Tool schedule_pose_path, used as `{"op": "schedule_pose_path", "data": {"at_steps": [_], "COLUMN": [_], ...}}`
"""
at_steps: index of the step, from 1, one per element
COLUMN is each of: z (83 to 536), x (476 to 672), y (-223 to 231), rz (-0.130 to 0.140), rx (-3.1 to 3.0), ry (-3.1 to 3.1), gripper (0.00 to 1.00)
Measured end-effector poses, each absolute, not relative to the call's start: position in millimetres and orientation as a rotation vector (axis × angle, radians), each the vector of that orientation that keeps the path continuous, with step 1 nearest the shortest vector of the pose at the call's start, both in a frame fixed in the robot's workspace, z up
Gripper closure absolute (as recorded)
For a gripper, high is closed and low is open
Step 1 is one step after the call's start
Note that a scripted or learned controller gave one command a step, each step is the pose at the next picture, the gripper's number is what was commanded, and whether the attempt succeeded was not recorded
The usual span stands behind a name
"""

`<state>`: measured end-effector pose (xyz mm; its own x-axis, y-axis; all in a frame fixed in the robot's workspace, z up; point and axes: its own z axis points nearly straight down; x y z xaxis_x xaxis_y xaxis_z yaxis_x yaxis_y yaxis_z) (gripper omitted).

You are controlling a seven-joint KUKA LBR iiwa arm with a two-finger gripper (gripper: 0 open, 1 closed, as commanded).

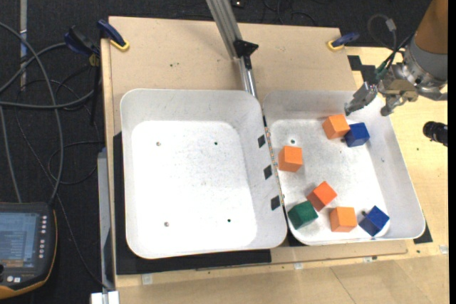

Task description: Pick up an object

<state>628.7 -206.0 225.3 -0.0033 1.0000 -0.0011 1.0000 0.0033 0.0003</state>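
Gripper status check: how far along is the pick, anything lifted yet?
Nothing looks picked yet. The gripper hangs over the right bin's upper right corner with open jaws and nothing between them. All seven cubes lie on the bin floor; nearest are an orange cube and the blue cube touching it. Left to do: descend onto a cube, close and lift.
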Motion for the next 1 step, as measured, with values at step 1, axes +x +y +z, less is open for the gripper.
{"op": "schedule_pose_path", "data": {"at_steps": [1], "z": [225.3], "x": [628.7], "y": [-205.8], "rz": [-0.002], "rx": [2.217], "ry": [2.225], "gripper": [0.00]}}
